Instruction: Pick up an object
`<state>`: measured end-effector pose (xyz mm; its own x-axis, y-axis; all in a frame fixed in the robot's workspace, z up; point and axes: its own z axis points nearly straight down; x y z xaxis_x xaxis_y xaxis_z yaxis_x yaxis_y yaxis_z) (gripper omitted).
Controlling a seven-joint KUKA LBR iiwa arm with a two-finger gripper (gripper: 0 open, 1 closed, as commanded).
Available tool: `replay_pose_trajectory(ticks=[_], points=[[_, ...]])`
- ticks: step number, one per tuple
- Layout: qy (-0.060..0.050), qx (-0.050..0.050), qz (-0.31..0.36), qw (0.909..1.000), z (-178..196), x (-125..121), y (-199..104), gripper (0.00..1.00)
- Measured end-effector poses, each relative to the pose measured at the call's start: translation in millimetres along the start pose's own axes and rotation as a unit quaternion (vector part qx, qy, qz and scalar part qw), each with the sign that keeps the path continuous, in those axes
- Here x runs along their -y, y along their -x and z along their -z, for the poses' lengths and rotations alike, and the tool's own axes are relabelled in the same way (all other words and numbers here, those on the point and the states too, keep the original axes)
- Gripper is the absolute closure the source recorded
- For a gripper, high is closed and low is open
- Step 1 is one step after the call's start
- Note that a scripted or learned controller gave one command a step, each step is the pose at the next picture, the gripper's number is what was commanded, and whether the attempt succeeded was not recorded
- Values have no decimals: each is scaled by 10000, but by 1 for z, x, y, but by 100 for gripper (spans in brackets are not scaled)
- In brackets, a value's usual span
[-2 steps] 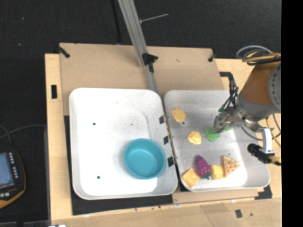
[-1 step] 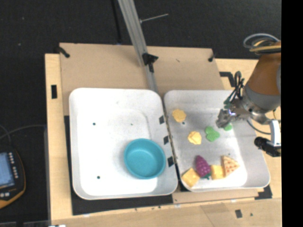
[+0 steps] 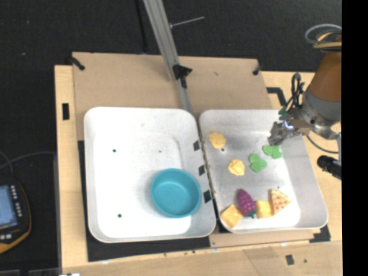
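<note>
My gripper (image 3: 279,134) hangs over the upper right part of the right bin (image 3: 305,180), just above a small green toy (image 3: 272,151). A second green piece (image 3: 257,163) lies a little left of it. Two pale yellow pieces (image 3: 217,140) (image 3: 236,167) rest nearer the bin's left side. Along the front lie a yellow block (image 3: 232,215), purple grapes (image 3: 245,202), a small yellow piece (image 3: 263,209) and a pizza-like wedge (image 3: 279,200). Nothing shows in the gripper's grasp.
The left bin (image 3: 115,137) holds a blue bowl (image 3: 172,192) near its front right corner. A grey metal pole (image 3: 164,36) slants in from the top toward the gap between the bins. Cables and a black fitting (image 3: 328,165) lie beyond the right bin's right edge.
</note>
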<state>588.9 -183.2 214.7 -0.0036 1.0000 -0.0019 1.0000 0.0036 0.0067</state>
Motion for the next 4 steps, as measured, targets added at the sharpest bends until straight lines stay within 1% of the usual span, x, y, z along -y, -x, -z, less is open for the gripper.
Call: replay_pose_trajectory(ticks=[1,3,4], points=[[-20,-2,3,10000,33,-1,1,100],[-30,-9,9,10000,16,14,-95,100],[-32,-14,13,10000,9,25,-149,100]])
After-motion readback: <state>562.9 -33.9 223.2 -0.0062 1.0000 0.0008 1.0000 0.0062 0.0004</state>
